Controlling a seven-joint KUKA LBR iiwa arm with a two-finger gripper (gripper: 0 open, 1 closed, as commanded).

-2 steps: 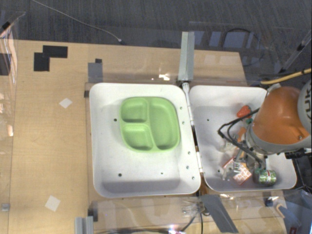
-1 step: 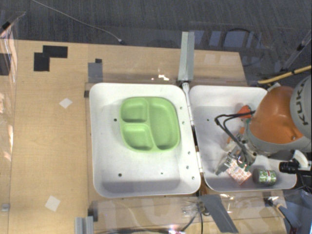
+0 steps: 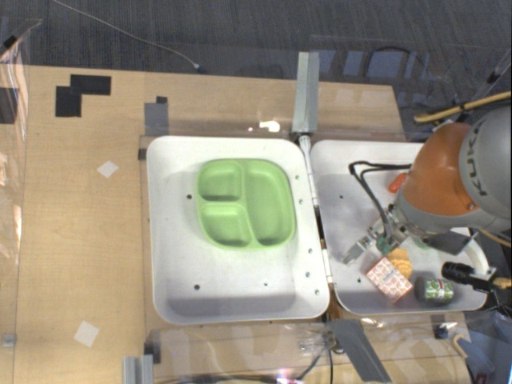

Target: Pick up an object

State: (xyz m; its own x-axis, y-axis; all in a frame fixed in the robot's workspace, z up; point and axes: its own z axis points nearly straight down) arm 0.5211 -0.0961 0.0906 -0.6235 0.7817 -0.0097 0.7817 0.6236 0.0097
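Claw (image 3: 382, 238) low in right bin (image 3: 344, 206), patterned box (image 3: 390, 279) just below; grip state unclear.

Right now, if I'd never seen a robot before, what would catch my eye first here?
Probably the bright green divided tray sitting in the middle of the left white bin. Next, the arm's big orange band looming over the right bin, with its end effector low among small items there: a patterned box and a small green can near the front edge.
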